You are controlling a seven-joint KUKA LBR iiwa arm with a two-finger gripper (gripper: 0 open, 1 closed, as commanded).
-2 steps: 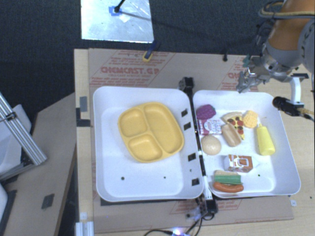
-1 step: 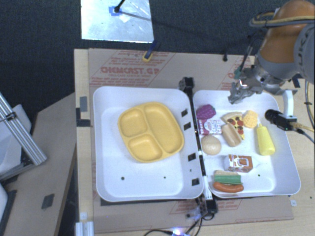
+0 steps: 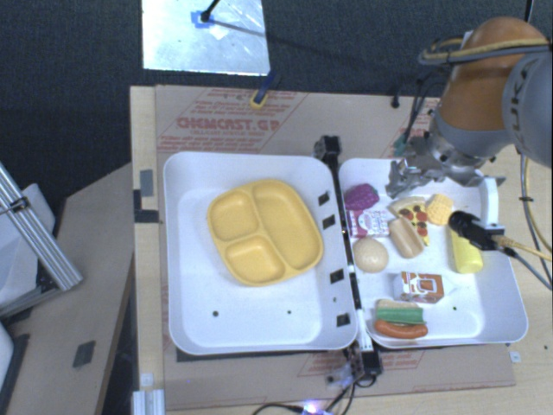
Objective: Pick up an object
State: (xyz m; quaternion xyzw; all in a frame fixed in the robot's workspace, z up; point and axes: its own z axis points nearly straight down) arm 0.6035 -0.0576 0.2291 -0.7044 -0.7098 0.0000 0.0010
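The right bin (image 3: pixel 499 311) holds several toy foods. A purple piece (image 3: pixel 360 196) and a pink-and-white carton (image 3: pixel 371 223) lie at its left side, with a beige round piece (image 3: pixel 370 254) below them. A hot dog (image 3: pixel 406 236), a pizza slice (image 3: pixel 415 210) and a corn cob (image 3: pixel 440 207) sit in the middle. A yellow block (image 3: pixel 467 256) lies at the right. An orange-and-white carton (image 3: pixel 422 286) and a sandwich (image 3: pixel 400 318) are near the front. My gripper (image 3: pixel 404 180) hangs over the bin's back part, just above the pizza slice, with nothing seen held.
The left bin (image 3: pixel 186 258) carries a yellow divided plate (image 3: pixel 263 230). A black divider strip (image 3: pixel 339 232) runs between the bins. The grey arm with its orange band (image 3: pixel 488 67) reaches in from the upper right. A shiny sheet (image 3: pixel 206 24) lies behind the bench.
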